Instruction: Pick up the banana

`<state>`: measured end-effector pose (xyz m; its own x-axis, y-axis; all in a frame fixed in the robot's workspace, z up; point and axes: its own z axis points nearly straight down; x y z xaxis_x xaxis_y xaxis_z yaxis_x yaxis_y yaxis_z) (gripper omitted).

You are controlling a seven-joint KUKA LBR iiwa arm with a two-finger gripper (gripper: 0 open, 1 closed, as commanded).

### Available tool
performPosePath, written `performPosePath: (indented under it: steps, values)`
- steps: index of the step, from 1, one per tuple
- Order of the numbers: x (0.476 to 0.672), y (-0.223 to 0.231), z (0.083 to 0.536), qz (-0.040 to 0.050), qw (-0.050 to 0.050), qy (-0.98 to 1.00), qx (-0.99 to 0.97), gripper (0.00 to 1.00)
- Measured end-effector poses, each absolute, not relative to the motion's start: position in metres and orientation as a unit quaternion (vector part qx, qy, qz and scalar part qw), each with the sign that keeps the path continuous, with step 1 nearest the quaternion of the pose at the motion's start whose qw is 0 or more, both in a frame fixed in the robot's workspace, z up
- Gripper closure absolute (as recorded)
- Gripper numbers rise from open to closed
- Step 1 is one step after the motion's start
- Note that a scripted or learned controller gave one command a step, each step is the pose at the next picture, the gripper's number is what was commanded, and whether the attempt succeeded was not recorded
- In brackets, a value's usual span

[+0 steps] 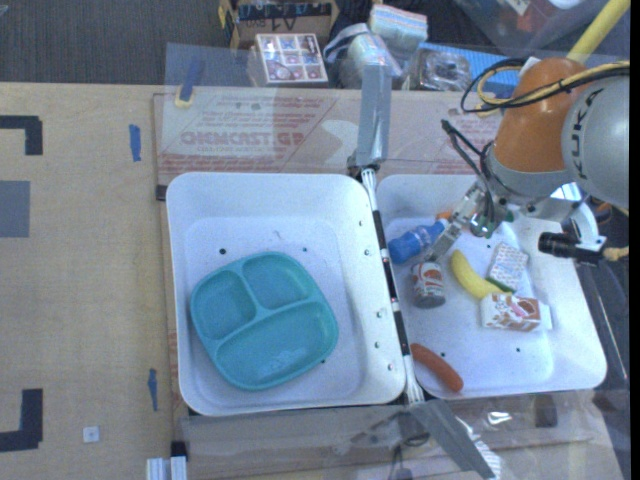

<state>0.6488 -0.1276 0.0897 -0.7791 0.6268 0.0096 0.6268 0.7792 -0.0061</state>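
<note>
The arm (560, 118) is seen entering from 3 o'clock, its orange band above the wrist, bent down over the right bin (570, 368). The wooden counter (80, 268) carries both bins; clutter is piled beyond its far edge. A teal divided plate (262, 318) lies in the left bin (200, 208). The tool (452, 233) is lowered at the right bin's 11 o'clock, near a blue bottle (412, 240); its opening cannot be told, and nothing is seen held. The banana (470, 274) lies mid-bin, just below the tool, between a small can (429, 284) and two cartons (512, 298).
</note>
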Motion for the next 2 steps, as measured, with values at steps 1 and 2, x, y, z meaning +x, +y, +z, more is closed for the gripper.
performPosePath:
  steps: [1,2]
  values:
    - [0.656,-0.206,0.108,-0.0002,-0.003,-0.936,-0.353,0.0]
    - [0.585,-0.144,0.087,-0.0007,-0.003,-0.958,-0.286,0.0]
